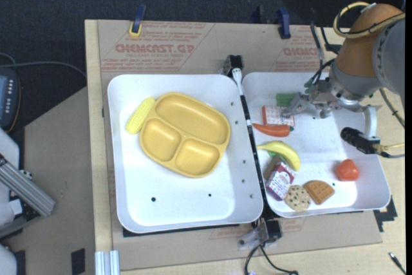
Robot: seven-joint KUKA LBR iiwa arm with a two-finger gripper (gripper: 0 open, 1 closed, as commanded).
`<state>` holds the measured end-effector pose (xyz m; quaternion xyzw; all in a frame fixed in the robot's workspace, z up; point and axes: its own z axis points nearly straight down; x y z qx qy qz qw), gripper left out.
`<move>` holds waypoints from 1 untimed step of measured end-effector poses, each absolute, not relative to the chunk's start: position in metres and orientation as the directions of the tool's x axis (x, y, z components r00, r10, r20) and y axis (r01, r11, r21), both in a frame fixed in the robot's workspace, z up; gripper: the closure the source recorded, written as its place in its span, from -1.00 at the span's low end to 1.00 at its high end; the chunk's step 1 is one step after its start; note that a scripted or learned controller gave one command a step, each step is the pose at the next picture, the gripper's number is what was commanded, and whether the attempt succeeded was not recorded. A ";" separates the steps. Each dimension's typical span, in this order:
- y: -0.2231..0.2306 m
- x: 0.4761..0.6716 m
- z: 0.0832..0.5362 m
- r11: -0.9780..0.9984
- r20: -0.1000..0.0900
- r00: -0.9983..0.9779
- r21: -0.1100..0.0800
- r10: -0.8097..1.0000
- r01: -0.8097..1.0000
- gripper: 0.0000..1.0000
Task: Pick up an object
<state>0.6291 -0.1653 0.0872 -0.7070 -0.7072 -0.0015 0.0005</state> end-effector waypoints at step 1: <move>-0.165 0.632 0.102 0.001 0.002 -0.001 0.012 1.000 1.000 1.00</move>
